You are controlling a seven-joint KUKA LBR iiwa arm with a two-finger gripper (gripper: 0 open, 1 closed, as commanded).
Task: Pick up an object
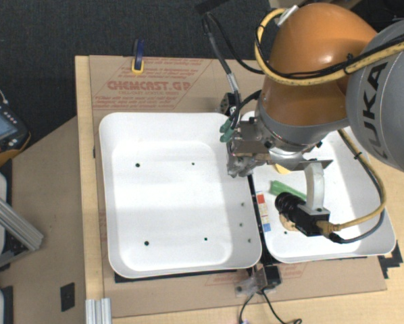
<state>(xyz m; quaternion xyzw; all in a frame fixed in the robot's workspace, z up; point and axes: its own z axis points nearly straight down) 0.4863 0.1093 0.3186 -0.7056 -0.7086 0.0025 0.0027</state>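
Green object (288,188) is lying in the right bin (344,248), toward the worktop's (182,295) right edge, partly hiding under the arm (310,73). The hand (242,159) is hanging over the seam between that bin and the left bin (168,201). The wrist is covering it, so I cannot tell how open it is or whether it is touching anything. A small red-and-blue piece (261,211) beside the seam is sitting too small to make out.

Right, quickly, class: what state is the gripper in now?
Gripper: open or closed cannot be told; it hangs where the left bin meets the right bin.
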